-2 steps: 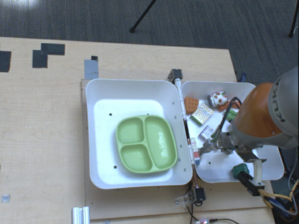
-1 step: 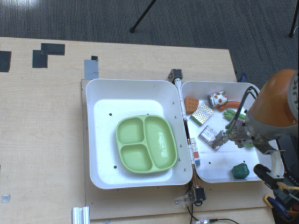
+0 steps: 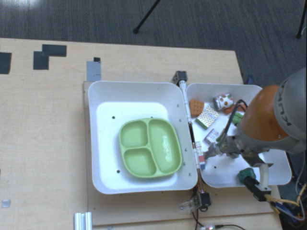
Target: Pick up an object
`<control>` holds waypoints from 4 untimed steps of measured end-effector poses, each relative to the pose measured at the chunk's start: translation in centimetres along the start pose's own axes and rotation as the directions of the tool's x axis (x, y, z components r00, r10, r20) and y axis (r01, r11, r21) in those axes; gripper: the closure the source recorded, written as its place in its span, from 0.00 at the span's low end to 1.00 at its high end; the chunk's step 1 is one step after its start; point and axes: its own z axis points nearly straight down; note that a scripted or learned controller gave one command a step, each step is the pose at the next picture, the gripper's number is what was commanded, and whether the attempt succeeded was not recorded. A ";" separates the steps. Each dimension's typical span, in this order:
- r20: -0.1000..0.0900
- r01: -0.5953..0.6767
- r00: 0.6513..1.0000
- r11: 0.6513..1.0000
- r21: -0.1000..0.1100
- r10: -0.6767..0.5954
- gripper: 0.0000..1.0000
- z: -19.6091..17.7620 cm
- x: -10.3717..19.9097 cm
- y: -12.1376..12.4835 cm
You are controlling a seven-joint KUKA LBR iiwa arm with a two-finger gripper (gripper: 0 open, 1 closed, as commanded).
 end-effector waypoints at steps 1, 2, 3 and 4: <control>-0.004 0.004 1.000 1.000 0.005 -0.004 0.00 -6.0 -0.3 0.0; 0.001 -0.001 1.000 1.000 0.000 0.001 0.00 0.0 0.1 0.0; -0.004 0.005 1.000 1.000 0.004 -0.005 0.00 -8.2 -0.3 0.0; -0.004 0.002 1.000 1.000 0.001 -0.002 0.00 0.0 -1.1 0.0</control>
